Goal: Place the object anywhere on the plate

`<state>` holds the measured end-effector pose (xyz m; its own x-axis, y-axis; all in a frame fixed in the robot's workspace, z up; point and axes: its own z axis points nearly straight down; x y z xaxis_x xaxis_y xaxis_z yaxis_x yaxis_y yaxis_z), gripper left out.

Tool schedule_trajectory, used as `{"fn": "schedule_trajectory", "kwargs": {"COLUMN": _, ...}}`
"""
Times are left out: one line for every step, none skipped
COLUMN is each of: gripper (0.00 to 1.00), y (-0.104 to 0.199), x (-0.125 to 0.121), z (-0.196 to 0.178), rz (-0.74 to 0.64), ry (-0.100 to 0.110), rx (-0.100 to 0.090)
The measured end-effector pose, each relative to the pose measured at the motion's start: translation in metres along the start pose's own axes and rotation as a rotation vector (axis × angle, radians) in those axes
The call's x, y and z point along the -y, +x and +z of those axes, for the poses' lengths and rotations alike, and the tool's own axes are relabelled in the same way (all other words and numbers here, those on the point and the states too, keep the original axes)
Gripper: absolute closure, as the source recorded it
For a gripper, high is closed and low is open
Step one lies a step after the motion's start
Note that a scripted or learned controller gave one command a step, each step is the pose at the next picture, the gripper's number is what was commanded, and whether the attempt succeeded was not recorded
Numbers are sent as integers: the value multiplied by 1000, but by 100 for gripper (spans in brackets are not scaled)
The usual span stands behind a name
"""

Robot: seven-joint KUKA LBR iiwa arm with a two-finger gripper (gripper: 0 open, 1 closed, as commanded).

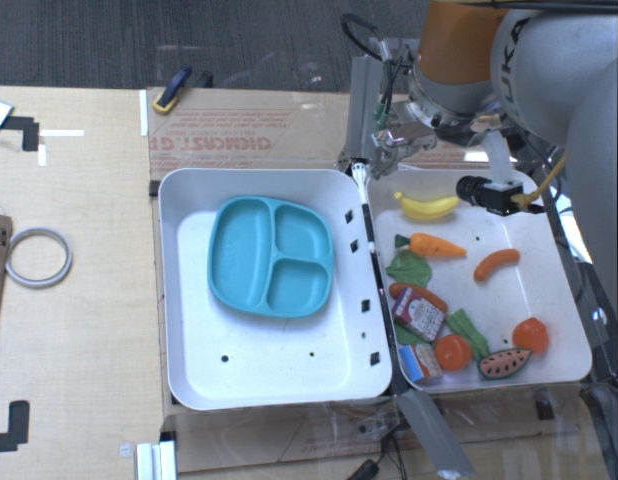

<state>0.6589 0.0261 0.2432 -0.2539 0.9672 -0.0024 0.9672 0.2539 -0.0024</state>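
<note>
Lying banana (427,205) just below raised claw (381,156)

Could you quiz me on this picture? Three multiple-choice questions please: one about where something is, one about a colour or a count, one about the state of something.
1. Where is the banana?
A. On the plate
B. In the right bin, near its far edge
C. On the bench left of the bins

2. What colour is the plate?
A. Blue
B. Red
C. Yellow

3. How many compartments of the plate have food in them?
A. All three
B. One
C. None

Answers:
1 B: the banana lies at the top of the right bin, beside the carrot.
2 A: the plate in the left bin is light blue.
3 C: all the food lies in the right bin, so the plate's sections are bare.
</note>
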Motion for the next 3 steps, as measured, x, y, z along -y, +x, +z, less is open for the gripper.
{"fn": "schedule_trajectory", "kwargs": {"gripper": 0, "y": 0, "x": 0, "z": 0, "rz": 0, "ry": 0, "rx": 0}}
{"fn": "schedule_trajectory", "kwargs": {"gripper": 0, "y": 72, "x": 10, "z": 39, "rz": 2, "ry": 0, "rx": -2}}
{"fn": "schedule_trajectory", "kwargs": {"gripper": 0, "y": 82, "x": 49, "z": 0, "rz": -59, "ry": 0, "rx": -2}}
